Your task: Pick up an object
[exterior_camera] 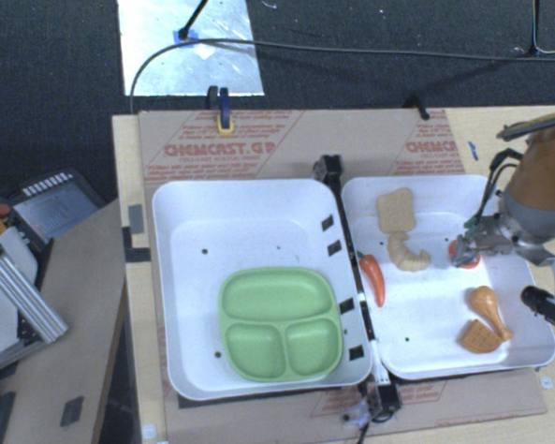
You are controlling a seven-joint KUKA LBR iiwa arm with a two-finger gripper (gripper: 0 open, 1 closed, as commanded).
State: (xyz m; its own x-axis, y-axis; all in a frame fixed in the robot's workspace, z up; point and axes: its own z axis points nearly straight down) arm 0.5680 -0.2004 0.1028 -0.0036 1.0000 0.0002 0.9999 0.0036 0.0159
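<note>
From above, the arm (pixel 538 186) reaches in over the right edge of the right bin (pixel 436 357), and its gripper (pixel 467 249) sits low near that bin's right wall, about midway along it. A small red thing (pixel 466 260) shows at the tip; whether the jaws are wide, narrow or closed on it I cannot tell, since the wrist hides them. The pickable things all lie in this bin: a bread slice (pixel 395 209) near the back edge, a pale croissant (pixel 409 255) just in front of it, a carrot (pixel 372 278) against the left wall, and a drumstick (pixel 485 305) touching a brown pastry (pixel 479 336) near the front right corner. The left bin (pixel 193 212) carries a green tray (pixel 279 321). The risk, as I judge it, is a pinch on the edge of the small red piece, which could slip or squirt away toward the wall, or jaws grazing the bin floor.
</note>
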